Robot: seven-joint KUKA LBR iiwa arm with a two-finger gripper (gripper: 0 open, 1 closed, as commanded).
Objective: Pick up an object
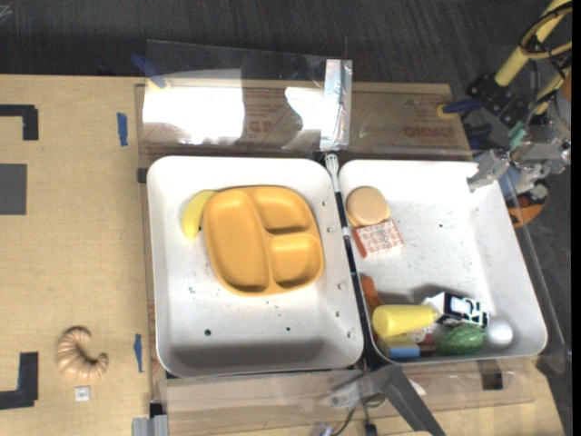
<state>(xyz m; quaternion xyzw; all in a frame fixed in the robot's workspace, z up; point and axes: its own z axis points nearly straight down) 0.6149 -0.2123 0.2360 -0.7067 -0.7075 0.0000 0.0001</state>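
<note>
The right bin holds a round tan bun and a red-and-white packet near its left wall. Along its near edge lie a yellow bottle, a black-and-white object, a green item and a small silvery ball. In the left bin sit an orange divided plate and a yellow piece tucked at the plate's left. My gripper hangs at the far right corner of the right bin, well apart from all the objects.
A croissant-shaped toy lies on the wooden bench left of the bins. A clear plastic sheet stands behind the left bin. Yellow cables and arm hardware crowd the upper right.
</note>
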